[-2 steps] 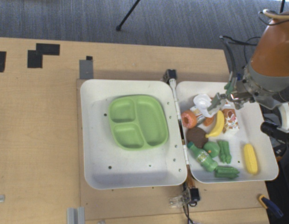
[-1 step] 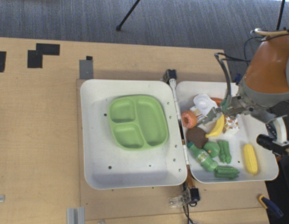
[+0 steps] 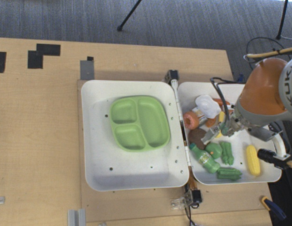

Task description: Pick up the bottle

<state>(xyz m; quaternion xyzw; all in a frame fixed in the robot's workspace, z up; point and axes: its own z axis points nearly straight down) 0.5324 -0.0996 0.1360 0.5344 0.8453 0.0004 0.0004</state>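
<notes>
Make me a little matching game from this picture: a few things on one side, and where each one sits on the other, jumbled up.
Things:
1. green divided plate
2. green bottle
3. corn cob
4. orange band on the arm

Places:
A. right bin, near its right edge
B. left bin, in the middle
C. above the right bin
D. right bin, near its left wall

Pairs: 1-B, 2-D, 3-A, 4-C

lab: bench (image 3: 37, 126), tripod legs (image 3: 134, 8)

Arm (image 3: 266, 91) reaching leftward, pincer (image 3: 216, 133) seemingly low.
</notes>
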